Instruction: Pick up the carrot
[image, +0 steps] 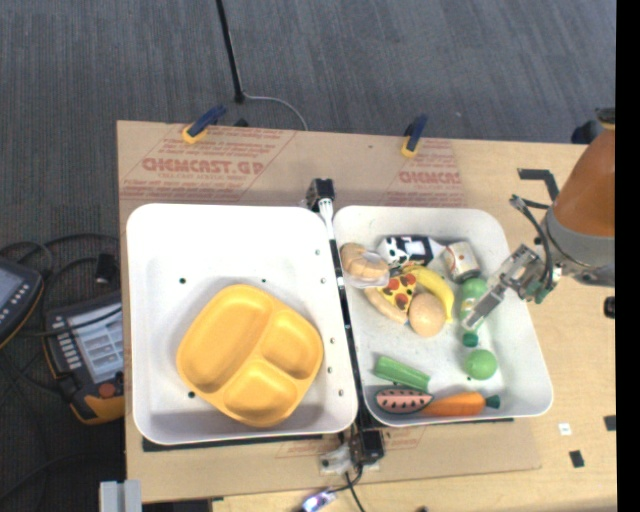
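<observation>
The carrot, orange with a dark green stub at its right end, lies flat along the front wall of the right bin. A watermelon slice touches its left end. My gripper hangs over the right side of that bin, above a pale green apple, pointing down and to the left. It is well behind the carrot and apart from it. Nothing shows as held.
Crowded into the right bin are a banana, pizza slice, potato, bread roll, small can, green ball and green vegetable. A yellow divided plate lies in the left bin.
</observation>
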